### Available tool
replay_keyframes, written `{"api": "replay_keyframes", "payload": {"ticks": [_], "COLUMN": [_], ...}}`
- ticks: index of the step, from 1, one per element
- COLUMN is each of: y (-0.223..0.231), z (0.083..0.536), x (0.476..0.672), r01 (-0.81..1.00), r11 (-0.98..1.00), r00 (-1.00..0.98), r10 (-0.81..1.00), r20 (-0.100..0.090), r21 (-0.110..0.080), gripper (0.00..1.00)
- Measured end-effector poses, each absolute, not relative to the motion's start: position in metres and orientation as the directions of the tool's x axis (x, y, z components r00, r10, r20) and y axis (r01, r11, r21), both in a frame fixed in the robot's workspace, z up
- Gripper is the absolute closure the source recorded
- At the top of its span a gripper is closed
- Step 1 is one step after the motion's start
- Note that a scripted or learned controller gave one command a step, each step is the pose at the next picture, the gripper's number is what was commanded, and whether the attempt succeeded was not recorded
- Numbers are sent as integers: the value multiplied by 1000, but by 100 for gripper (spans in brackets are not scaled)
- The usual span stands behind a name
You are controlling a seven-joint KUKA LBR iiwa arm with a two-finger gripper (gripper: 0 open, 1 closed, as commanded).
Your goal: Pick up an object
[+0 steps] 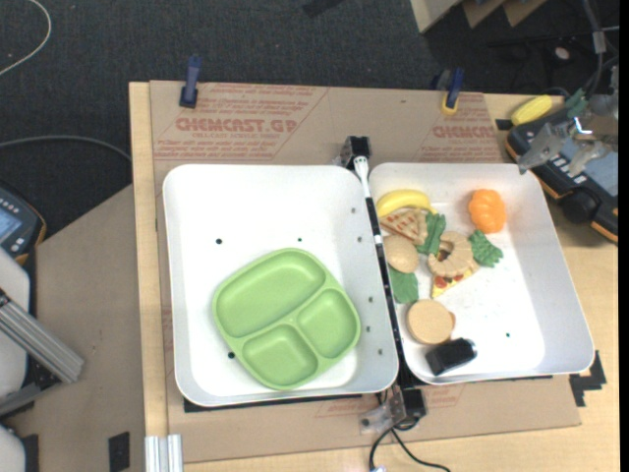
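The right bin (pixel 550 293) holds a cluster of toy food along its left side: a yellow banana (pixel 403 202), a sandwich wedge (pixel 408 226), a tan round piece (pixel 401 255), green leafy pieces (pixel 485 251), a brown and tan piece (pixel 452 254) and a round bun (pixel 430 322). An orange fruit (pixel 486 209) sits apart toward the far right. A black block (pixel 451 354) lies near the front rim. A grey mechanism that looks like my gripper (pixel 562 144) hangs beyond the bin's far right corner, off the bin and clear of every object.
The left bin (pixel 197 205) holds a green divided plate (pixel 285 316) in its front half. A yellow and black device (pixel 536 116) lies on the bench at the right edge. Two blue clamps (pixel 190 82) pin the board at the back.
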State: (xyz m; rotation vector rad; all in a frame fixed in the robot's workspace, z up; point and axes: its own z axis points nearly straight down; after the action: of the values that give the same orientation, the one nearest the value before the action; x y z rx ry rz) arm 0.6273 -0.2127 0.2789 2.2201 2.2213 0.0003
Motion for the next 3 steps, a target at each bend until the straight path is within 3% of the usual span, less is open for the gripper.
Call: {"api": "replay_keyframes", "payload": {"ticks": [1,2,3], "y": [-210,-149,-127], "z": [127,98,95], "x": [571,597,551], "r01": [1000,1000,999], "r11": [-2,-3,1], "r00": [2,3,0], "r10": [1000,1000,1000], "r20": [6,-4,-14], "r21": [-18,6,35], "gripper": [0,0,0]}}
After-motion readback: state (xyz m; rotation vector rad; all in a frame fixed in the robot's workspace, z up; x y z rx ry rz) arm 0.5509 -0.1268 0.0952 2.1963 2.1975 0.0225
